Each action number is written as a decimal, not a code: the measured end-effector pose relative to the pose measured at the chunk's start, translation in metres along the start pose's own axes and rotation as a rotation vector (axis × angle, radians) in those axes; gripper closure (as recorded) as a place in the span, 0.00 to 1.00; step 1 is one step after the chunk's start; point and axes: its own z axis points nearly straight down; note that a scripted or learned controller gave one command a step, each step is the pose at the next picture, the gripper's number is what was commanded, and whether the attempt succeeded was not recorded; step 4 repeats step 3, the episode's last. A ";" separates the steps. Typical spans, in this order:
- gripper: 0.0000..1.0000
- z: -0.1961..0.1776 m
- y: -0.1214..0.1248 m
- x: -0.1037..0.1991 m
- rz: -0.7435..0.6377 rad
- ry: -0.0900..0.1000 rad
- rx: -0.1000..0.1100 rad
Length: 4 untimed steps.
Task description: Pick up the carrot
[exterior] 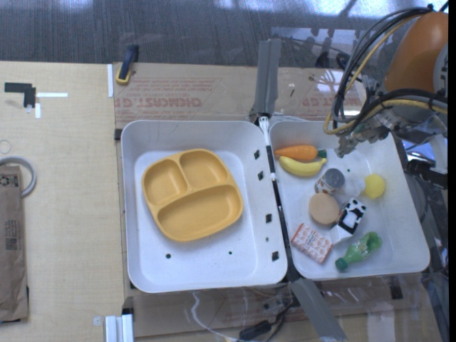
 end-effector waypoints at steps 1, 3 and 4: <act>0.00 0.000 0.000 0.000 0.000 0.000 0.000; 0.00 0.093 -0.039 0.046 0.008 0.001 0.000; 0.00 0.093 -0.039 0.046 0.008 0.001 0.000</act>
